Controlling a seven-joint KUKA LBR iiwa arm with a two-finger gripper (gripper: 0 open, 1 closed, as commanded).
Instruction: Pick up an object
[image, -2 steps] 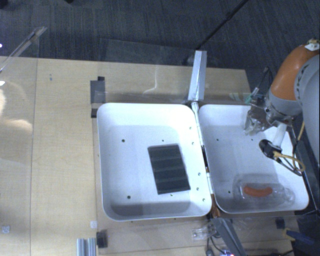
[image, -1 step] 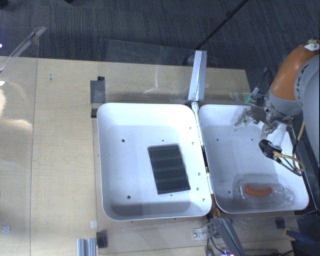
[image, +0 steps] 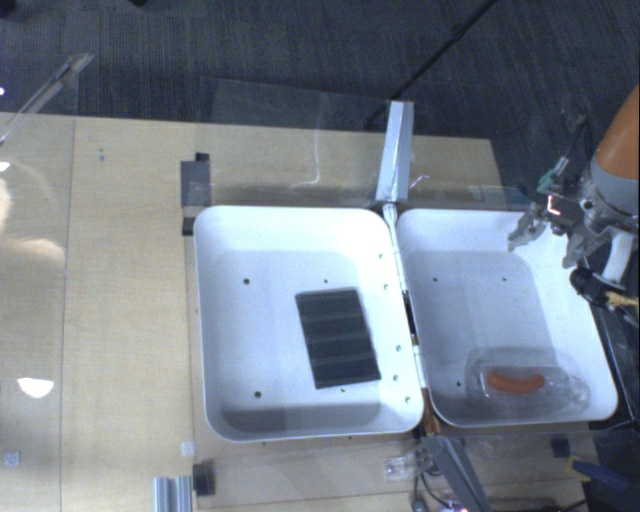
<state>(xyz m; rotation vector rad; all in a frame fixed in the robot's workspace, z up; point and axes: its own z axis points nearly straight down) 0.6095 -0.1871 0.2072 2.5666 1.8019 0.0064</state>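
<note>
A dark ribbed rectangular pad (image: 338, 338) lies flat near the middle of the left bin (image: 225, 300). In the right bin (image: 450, 260), near its front right corner, lies a clear plastic packet (image: 520, 382) with an orange-red sausage-shaped item inside. My gripper (image: 560, 240) hangs over the right bin's far right corner, on the grey arm with its orange band (image: 620, 150). It is well apart from the packet and from the pad, and I see nothing in it.
A metal post (image: 396, 150) rises at the back where the two bins meet. Cables and dark arm parts (image: 610, 280) crowd the right bin's right rim. A black clamp (image: 196, 180) sits at the left bin's far left corner.
</note>
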